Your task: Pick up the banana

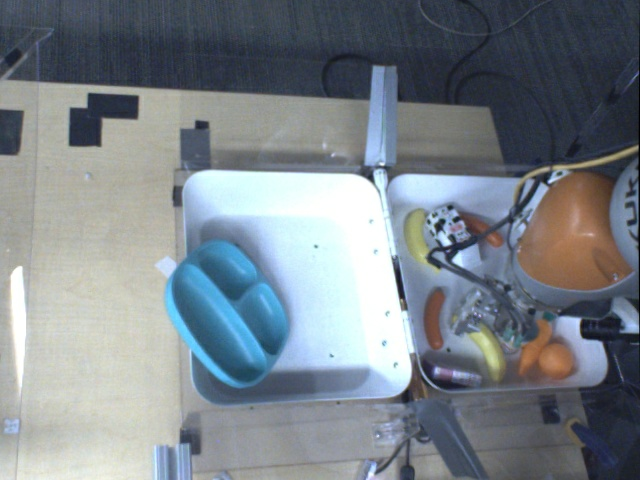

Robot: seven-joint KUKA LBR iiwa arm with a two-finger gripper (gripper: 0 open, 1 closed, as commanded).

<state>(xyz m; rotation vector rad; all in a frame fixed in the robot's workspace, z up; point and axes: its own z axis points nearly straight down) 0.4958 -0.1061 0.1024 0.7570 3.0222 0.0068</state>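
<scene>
**Claw low over the right bin's near side**

The claw [487, 318] hangs low in the right bin [596, 373], near its front edge, and its fingers are too tangled with cables and clutter to judge their state. Directly beneath and just in front of it lies a banana [489, 353], short and yellow, angled toward the bin's near edge; whether the claw touches it cannot be told. At the front edge, left of that banana, a dark tube-like item [452, 374] lies flat. Toward the near right corner sit an orange [556, 361] and a carrot-like orange piece [534, 345], close together. A red sausage [433, 318] lies lengthwise by the bin's left wall. Farther back, a second banana [415, 236] curves along the left wall, with a black-and-white spotted toy [443, 225] just beside it. The arm's orange band [565, 233] covers the far right part of the bin. In the left bin [300, 198], a blue divided plate [227, 311] rests against the near left corner, tilted over the rim.
</scene>
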